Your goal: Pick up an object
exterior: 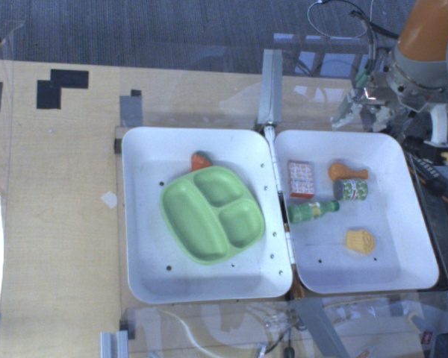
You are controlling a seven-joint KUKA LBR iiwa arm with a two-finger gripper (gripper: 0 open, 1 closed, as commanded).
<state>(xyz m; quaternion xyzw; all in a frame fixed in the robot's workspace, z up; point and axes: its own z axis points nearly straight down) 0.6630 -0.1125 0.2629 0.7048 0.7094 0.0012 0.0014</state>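
We list the hand (pixel 361 104), grip state not discernible, above the right bin's (pixel 425 237) far rim, with the can (pixel 352 190) nearest, lying below it.

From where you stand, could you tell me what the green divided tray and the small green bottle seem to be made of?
The light green divided three-compartment tray looks like moulded plastic, going by its matte, even colour and soft rounded ridges. The small green bottle with a white label, lying on its side in the right white bin, seems glossier, with a bright highlight; likely toy plastic, though glass cannot be ruled out.
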